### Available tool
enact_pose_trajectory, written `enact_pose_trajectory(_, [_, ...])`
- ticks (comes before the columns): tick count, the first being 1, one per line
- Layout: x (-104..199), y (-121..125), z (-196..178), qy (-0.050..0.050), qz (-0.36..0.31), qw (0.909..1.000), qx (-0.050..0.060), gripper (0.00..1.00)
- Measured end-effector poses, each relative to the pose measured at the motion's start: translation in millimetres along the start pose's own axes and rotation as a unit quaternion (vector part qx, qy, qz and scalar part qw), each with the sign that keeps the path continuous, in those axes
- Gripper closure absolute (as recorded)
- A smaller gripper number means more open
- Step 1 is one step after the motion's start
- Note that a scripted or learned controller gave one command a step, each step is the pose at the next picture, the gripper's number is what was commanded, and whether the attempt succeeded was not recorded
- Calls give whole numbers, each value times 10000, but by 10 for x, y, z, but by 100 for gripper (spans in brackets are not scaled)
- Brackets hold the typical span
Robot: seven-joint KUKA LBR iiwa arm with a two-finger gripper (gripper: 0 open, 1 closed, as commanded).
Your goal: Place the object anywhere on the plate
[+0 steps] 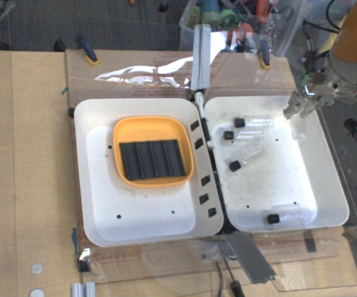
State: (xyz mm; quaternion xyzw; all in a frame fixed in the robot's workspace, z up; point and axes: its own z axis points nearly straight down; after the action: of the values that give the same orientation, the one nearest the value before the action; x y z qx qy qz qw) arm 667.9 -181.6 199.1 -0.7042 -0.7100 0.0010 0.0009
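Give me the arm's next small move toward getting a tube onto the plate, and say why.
Probably bring the gripper down and leftward over the nearest clear tube. The gripper sits at the right bin's upper right edge with nothing between its fingers, the tubes lie loose in that bin, and the orange plate in the left bin holds just a black ribbed insert.

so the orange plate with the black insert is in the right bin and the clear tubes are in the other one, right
Not quite. The camera view shows the orange plate with its black insert in the left bin; the clear tubes lie in the right bin.
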Motion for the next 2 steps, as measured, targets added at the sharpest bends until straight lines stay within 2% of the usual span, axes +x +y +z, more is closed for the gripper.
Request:
enact_pose_trajectory(1, [213,-1,-315,-4,-697,9976,-24,100])
enact_pose_trajectory(2, [250,3,-540,-6,-1118,9937,-28,100])
